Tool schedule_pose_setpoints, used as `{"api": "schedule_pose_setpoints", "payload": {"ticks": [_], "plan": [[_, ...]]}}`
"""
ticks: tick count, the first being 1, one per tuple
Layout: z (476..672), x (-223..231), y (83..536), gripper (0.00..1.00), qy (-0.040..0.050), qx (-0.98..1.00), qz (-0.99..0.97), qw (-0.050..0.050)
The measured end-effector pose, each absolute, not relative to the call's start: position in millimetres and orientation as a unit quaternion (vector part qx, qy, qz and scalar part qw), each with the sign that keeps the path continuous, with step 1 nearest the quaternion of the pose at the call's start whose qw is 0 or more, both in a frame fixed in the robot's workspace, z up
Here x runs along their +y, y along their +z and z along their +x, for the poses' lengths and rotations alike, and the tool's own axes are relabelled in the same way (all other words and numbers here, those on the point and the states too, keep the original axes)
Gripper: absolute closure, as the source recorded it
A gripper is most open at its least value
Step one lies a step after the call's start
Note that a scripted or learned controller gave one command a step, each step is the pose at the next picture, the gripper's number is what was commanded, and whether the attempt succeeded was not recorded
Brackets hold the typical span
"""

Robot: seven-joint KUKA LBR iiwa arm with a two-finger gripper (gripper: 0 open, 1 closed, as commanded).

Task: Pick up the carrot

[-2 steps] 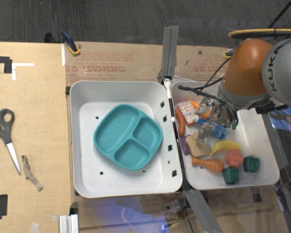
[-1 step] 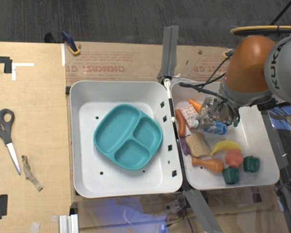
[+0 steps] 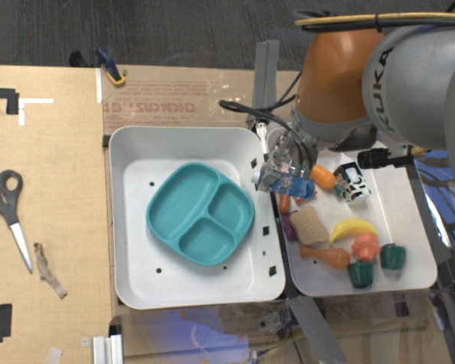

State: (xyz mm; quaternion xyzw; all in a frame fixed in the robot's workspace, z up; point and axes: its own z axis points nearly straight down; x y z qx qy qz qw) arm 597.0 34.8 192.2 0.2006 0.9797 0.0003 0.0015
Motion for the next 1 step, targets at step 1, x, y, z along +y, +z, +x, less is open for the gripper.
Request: {"api": "schedule_pose_setpoints", "payload": {"ticks": [1], "plan": [[562.5,-56.7,191.4,1.00,-0.0007,0.934,0.356,0.000]]}}
